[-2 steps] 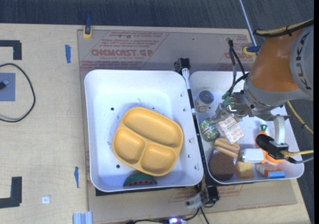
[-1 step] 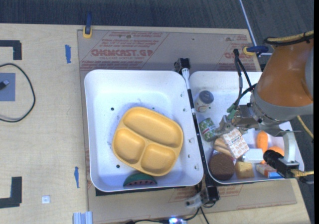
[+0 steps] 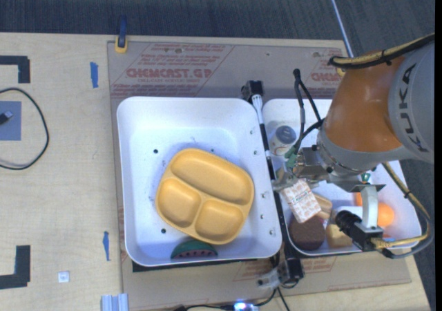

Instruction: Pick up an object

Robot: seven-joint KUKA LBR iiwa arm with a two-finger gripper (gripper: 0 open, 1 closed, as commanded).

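You have two shallow white bins of smooth plastic with rounded corners, side by side on a tan board. In the left bin (image 3: 138, 130) lies a glossy yellow tray (image 3: 204, 194), rounded, with three moulded compartments, tilted a little. A slice-shaped piece (image 3: 194, 251), green-rimmed with red and dark specks, peeks out just below the tray at the bin's near wall.

The arm (image 3: 376, 112) comes in from the right and hangs over the right bin (image 3: 276, 110), its orange band and grey shell covering much of that bin. On the grey shell you can read part of "KUKA". The gripper (image 3: 304, 168) sits low at the bin's left side, but its fingers are buried among cables and fittings, so you cannot tell whether they are parted or closed, or whether they grip anything.

Just below the gripper lies a small packet (image 3: 302, 199) with red print too small to read. It touches a dark brown round object (image 3: 308, 232). An orange ball (image 3: 384, 215) rests near the right wall, and a grey-topped round can (image 3: 284, 135) stands near the far left corner.

The board behind the bins bears faded red lettering, "CHEMCAST GP".
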